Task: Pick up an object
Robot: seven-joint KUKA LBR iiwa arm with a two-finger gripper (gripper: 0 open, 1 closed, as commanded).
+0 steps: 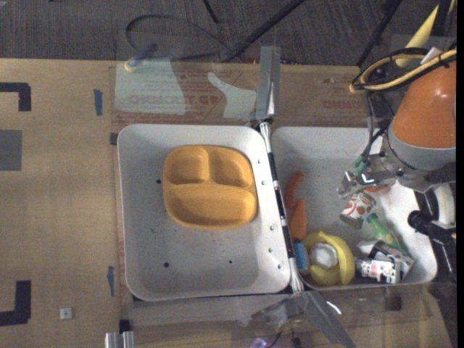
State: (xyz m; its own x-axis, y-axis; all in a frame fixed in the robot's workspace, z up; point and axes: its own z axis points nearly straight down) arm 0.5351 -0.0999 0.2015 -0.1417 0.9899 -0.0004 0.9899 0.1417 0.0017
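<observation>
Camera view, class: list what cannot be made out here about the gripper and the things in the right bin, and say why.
- Gripper: its fingers, small and blurred against the clutter, so no grasp can be judged.
- Small carton below the gripper: print too small to read.
- Items by the yellow object at the right bin front corner: overlapping, blurred.

Two shallow white bins sit side by side on the worktop (58, 216). The left bin (138, 267) holds an orange divided plastic plate (210, 186). The right bin (319, 151) holds a yellow round cup (330, 258) near its front edge, with two orange carrot-shaped pieces (295, 201) behind it.
</observation>
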